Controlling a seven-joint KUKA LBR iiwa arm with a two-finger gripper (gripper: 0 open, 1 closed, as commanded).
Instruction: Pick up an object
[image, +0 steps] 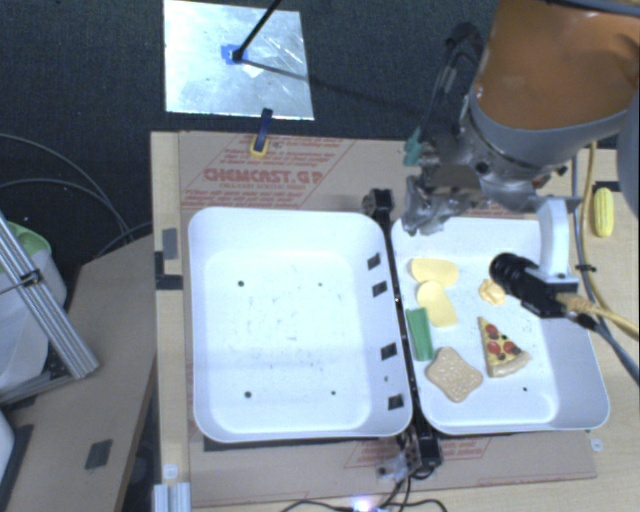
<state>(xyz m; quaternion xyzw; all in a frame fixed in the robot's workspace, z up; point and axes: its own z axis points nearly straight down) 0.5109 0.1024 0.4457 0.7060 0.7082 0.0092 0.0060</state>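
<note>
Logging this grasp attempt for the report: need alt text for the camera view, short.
The grey arm with its orange band hangs over the far edge of the right white plastic bin, its end effector above the rim holding nothing visible. In that bin lie two pale yellow slices, a green stick, a tan cracker and a toy pizza slice.

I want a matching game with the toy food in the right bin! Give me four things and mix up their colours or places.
Things:
1. pizza slice
2. cracker
3. green stick
4. small yellow piece

Clues:
A. lies along the bin's left wall
B. tan and speckled, nearest the front edge
C. triangle with red spots
D. right beside the black cylinder

Pairs: 1-C, 2-B, 3-A, 4-D
</note>
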